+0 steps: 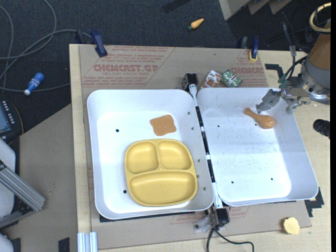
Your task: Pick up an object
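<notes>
— Where is your gripper (279,100) right now?

— It sits at the upper right corner of the right bin (262,188), near its top rim. My fingers are spread apart, and nothing is between them. One grey finger (268,101) points toward nine o'clock.

— What is closest to it?

— A tan drumstick (260,118), lying on the bin floor at about seven o'clock from my gripper, just beside the fingertip. I cannot tell if the tip touches it. Its thin end points to ten o'clock and its fat end to four o'clock.

— So which step is this?

— I judge it to be the approach. Nothing is lifted yet.

— What does the next move call for?

— I would shift toward seven o'clock, set my fingers on either side of the drumstick across its narrow width, lower to the floor, and close.

— Anything else to pick from?

— Well apart, in the left bin (105,140), a yellow divided plate (160,172) lies, and a flat brown piece (163,124) lies at twelve o'clock from it. The plate looks too wide and flat for my fingers, so the drumstick seems the better choice.
</notes>
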